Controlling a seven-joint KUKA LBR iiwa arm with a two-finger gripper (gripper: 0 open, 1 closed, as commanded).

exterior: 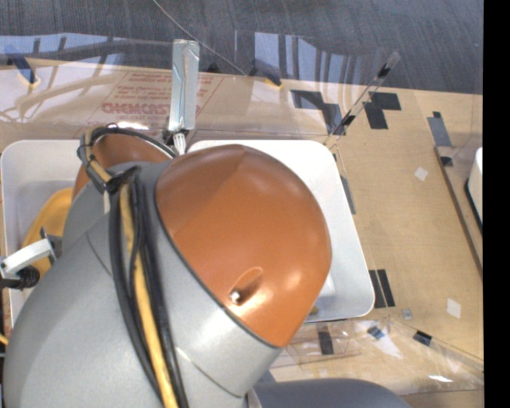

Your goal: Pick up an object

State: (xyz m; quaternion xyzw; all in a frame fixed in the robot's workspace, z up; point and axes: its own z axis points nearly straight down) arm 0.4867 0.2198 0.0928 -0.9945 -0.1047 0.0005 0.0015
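The arm (195,287) covers both white bins (344,228), leaving their right rim bare.

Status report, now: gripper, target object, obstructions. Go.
Arm low over the white bins, orange band uppermost, blocking most of the bin floor. Gripper state unreadable. No object confirmed held. Yellow item partly visible in left bin.

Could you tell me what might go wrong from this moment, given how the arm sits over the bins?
1. The arm hides most of both bins from the camera, so a missed or failed pick would be hard to see.
2. Black and yellow cables run loose along the arm; they might snag as it moves.
3. The arm reaches low over the left bin, beside the clear wall; a wide swing could strike either.
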